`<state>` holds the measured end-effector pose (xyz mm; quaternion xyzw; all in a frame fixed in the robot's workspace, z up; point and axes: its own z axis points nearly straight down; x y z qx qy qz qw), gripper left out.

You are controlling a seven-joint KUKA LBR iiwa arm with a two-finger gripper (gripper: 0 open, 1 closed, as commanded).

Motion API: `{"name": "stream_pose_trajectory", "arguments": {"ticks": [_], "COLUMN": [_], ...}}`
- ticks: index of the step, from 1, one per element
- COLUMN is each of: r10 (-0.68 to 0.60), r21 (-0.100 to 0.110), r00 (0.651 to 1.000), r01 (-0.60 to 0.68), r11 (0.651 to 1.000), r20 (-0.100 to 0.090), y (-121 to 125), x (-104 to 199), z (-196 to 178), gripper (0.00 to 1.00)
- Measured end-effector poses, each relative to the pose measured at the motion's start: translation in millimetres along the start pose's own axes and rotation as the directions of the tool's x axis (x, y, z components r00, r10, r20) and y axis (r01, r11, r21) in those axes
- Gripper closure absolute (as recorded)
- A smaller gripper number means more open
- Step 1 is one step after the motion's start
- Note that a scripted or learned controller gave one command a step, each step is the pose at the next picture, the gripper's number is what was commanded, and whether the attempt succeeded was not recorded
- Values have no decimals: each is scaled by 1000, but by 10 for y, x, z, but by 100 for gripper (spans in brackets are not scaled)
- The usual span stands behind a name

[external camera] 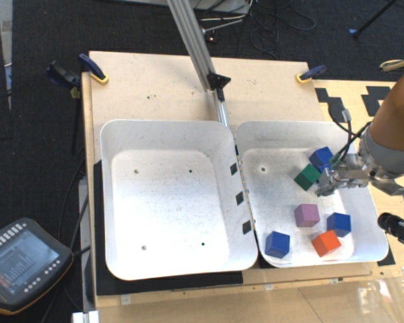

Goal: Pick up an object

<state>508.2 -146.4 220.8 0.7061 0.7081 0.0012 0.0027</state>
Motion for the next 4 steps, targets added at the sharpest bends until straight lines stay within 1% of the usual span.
{"name": "stream_pose_trajectory", "arguments": {"ticks": [1,2,3,4], "r10": [-4,-5,-6,-5], "r21": [5,6,6,4], "r00": [1000,1000,1000,1000], "r01": [4,5,6,5], "r11": [1000,1000,1000,1000], "r20": [-4,-4,-5,-4], "y": [6,69,70,165], "x": [449,966,1537,2006], "z": [14,91,123,-30], "gripper": [100,100,100,100]}}
